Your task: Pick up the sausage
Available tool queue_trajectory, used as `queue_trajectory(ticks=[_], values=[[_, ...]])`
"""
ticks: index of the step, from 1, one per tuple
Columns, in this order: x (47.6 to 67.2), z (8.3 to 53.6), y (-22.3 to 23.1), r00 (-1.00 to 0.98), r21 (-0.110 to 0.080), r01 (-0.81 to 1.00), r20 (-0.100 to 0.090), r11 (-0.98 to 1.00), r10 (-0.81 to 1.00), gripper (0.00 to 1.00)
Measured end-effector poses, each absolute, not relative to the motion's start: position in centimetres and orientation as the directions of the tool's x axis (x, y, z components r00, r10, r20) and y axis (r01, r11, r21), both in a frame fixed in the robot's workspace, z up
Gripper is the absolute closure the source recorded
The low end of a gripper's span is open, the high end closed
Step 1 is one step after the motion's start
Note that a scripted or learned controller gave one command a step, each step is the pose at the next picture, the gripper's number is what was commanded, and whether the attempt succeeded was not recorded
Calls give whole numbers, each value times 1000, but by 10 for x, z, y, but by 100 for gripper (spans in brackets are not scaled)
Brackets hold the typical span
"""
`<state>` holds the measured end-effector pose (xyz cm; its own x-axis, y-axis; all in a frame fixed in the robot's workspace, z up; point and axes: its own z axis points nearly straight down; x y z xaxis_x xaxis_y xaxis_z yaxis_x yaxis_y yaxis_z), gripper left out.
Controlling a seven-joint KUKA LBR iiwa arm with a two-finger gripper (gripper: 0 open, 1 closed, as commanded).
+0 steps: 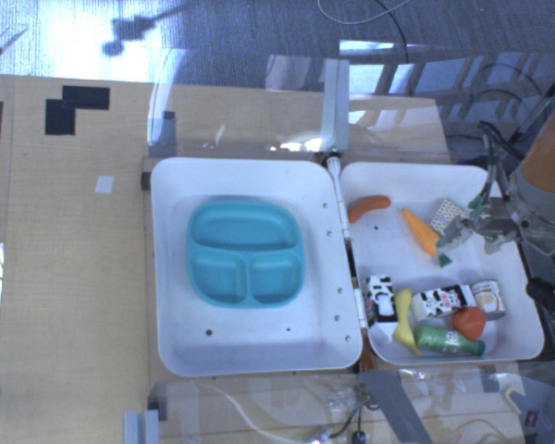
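The sausage (368,207) is a short reddish-orange link lying at the upper left of the right bin (527,280), close to the divider between the bins. My gripper (467,240) hangs over the right side of that bin, well to the right of the sausage, with an orange carrot (421,231) lying between them. The gripper is open and nothing sits between its fingers. A small grey patterned packet (449,215) lies just up and left of it.
The left bin (176,331) holds a blue divided plate (246,252). Along the right bin's front edge lie a black-and-white carton (379,299), a banana (403,318), a second carton (443,301), a can (487,297), a red tomato (469,322) and a green bottle (449,342).
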<state>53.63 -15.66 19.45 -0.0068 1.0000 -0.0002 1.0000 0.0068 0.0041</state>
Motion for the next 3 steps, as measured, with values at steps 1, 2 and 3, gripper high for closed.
queue_trajectory(ticks=[1,2,3], values=[[592,347,-154,6,8,1000,-2,-6,1000,0],[646,390,-93,-235,9,972,-4,235,972,0],[670,438,-122,-583,9,812,-9,583,812,0]])
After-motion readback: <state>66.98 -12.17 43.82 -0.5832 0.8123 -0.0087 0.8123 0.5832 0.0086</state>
